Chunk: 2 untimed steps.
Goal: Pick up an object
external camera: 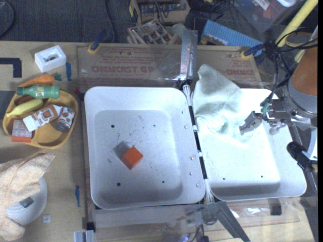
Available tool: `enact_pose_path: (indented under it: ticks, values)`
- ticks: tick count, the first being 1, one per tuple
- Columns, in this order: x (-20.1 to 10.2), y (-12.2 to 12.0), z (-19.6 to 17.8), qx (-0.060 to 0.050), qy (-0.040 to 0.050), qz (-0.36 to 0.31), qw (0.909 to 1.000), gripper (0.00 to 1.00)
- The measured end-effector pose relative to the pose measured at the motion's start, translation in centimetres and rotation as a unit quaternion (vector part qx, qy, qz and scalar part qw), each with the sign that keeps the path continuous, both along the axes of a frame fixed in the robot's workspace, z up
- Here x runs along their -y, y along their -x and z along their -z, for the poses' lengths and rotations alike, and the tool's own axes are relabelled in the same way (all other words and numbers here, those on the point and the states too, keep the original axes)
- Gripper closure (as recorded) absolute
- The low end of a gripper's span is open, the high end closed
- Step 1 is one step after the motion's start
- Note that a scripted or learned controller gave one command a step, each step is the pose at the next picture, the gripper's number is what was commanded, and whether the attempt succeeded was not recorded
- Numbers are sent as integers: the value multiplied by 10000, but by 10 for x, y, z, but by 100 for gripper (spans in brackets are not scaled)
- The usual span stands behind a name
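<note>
A pale wooden worktop (50, 195) carries the scene, lit evenly from above. Beyond its far edge, at twelve o'clock, lies dark blue-grey carpeted floor (60, 9) strewn with black cables (113, 6). A wooden crate of small parts (151, 32) and a blue ridged board (227, 37) sit there too. At nine o'clock a yellow bowl (50, 137) holds toy groceries; a white box (50, 58) rests at ten o'clock, crumpled peach cloth (22, 178) at eight.

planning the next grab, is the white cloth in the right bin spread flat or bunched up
Bunched up. The white cloth lies crumpled with folds in the right bin's far left corner, draped over the rim.
</note>
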<state>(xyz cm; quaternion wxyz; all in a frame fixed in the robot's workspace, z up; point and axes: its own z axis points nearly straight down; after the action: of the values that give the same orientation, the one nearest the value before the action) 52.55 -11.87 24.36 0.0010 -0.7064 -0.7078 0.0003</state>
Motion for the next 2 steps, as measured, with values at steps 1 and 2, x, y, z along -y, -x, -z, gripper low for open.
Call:
enact_pose_path:
  ticks: [1,2]
  values:
    - [-33,-83,-2,17,9,449,9990,0]
    - [38,-81,0,29,19,679,9977,0]
